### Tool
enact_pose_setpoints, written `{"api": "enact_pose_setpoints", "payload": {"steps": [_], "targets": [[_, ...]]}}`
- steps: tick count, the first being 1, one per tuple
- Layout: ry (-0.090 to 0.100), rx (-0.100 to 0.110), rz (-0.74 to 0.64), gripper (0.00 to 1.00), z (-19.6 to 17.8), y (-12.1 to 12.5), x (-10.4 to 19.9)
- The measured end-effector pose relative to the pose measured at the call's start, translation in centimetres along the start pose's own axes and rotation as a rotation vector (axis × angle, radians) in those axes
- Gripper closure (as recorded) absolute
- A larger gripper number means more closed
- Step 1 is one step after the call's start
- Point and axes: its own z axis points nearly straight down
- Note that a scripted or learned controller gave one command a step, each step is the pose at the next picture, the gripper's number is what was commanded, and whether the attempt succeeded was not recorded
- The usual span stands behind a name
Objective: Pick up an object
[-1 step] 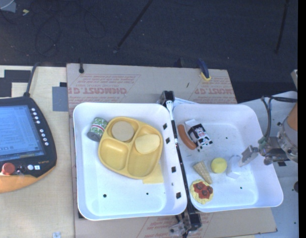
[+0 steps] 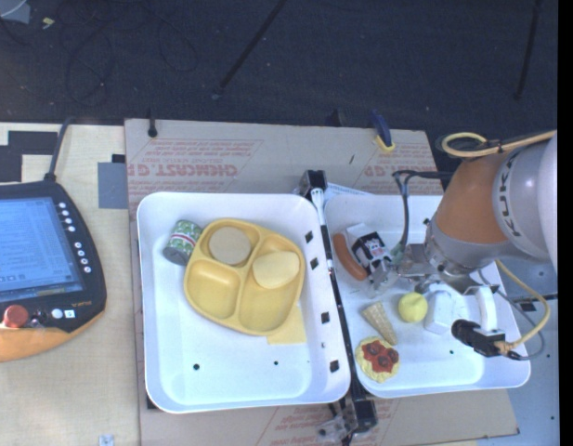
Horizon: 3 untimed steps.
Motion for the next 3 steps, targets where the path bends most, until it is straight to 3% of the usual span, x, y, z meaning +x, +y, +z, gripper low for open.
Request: {"api": "enact_pose_setpoints", "payload": {"steps": [1,2,3], "targets": [[-0.003,-0.006,0.01,0.0,0.7,-2.1,-1.6],[-0.003,-0.005,0.004,0.0,0.8,1.7,4.2],[-0.007,-0.007,0.007,0.0,0.8,8.1,-0.5]]}}
